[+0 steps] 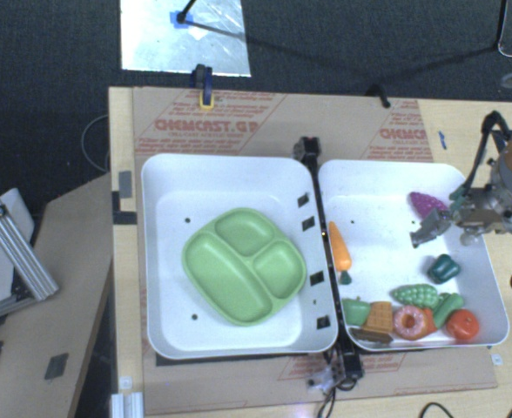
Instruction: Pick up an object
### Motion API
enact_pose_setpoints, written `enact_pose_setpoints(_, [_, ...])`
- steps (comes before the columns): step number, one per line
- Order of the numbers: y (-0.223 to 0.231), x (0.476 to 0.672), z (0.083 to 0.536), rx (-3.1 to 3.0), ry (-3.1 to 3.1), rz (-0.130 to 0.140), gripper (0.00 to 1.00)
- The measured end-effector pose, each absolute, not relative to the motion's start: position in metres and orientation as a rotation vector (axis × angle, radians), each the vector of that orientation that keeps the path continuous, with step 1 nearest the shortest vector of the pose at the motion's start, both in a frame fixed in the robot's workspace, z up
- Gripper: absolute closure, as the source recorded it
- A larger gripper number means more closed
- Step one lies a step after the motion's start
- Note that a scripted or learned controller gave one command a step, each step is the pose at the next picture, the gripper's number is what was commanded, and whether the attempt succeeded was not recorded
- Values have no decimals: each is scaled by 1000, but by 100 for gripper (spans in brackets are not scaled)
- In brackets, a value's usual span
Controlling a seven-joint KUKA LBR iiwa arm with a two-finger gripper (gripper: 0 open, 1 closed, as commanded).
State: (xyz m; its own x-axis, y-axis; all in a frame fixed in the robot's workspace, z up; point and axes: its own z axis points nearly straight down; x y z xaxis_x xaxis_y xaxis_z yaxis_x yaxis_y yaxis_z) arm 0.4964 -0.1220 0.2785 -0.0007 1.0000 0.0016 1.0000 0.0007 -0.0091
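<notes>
I see the gripper (pixel 432 231) hanging over the right bin (pixel 373 203), its fingers slightly apart with nothing between them. The nearest thing is the dark green pepper (pixel 443 267), lying just nearer and a little right of the fingertips. The purple grapes (pixel 428 203) sit just beyond them. I judge a short drop toward the pepper is needed.

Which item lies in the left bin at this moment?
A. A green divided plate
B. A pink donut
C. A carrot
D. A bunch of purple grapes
A: the green divided plate sits in the left bin, while the carrot, pink donut and purple grapes all lie in the right bin.
</notes>
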Motion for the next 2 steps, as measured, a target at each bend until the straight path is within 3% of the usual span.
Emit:
enact_pose_setpoints(1, [-122, 498, 284, -2219, -2226, -2, 0])
enact_pose_setpoints(2, [-119, 490, 227, -2219, -2222, 1, 0])
